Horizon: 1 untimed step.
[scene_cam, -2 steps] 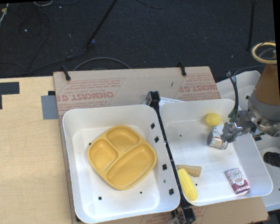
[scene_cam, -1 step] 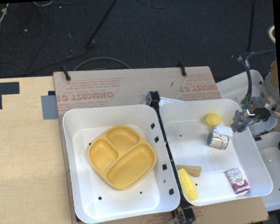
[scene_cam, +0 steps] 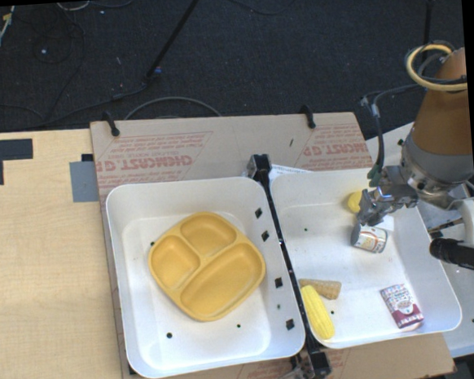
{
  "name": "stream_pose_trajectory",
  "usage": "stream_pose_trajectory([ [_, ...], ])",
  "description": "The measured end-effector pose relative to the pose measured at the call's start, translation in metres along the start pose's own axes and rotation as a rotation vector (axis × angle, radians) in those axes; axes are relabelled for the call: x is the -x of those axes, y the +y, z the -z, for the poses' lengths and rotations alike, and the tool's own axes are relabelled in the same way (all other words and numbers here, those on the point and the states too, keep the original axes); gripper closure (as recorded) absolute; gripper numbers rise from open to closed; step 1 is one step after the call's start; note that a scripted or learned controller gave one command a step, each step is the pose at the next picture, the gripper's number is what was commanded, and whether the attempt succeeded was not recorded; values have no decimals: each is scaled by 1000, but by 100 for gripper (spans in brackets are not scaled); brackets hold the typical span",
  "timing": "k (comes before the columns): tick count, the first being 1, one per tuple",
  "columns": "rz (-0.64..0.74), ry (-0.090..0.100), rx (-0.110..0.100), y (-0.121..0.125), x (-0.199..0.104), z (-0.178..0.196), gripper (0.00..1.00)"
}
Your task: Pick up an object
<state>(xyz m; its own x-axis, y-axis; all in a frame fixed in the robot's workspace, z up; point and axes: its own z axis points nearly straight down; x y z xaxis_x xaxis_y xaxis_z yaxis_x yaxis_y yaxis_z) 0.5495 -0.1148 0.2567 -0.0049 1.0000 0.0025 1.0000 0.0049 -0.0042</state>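
Note:
My gripper [scene_cam: 366, 230] hangs low over the upper right part of the right bin [scene_cam: 443, 311], at the end of the grey arm with its orange band. Directly under its tip lies a small silver can [scene_cam: 372, 240] with a light label, tipped on its side on the bin floor. I cannot make out whether the can is gripped or just touched. A small yellow fruit-like object [scene_cam: 353, 201] sits just behind the gripper to the left, partly hidden by it.
A yellow corn cob [scene_cam: 318, 312] and a tan cone-shaped piece [scene_cam: 324, 287] lie by the right bin's left wall. A red and white packet [scene_cam: 401, 306] lies near its front right. The left bin [scene_cam: 139, 348] holds a yellow divided plate [scene_cam: 207, 265].

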Motion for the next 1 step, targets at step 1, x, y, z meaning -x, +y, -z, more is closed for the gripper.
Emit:
stream_pose_trajectory([
  [1, 0, -1, 2, 17, -54, 1, 100],
])
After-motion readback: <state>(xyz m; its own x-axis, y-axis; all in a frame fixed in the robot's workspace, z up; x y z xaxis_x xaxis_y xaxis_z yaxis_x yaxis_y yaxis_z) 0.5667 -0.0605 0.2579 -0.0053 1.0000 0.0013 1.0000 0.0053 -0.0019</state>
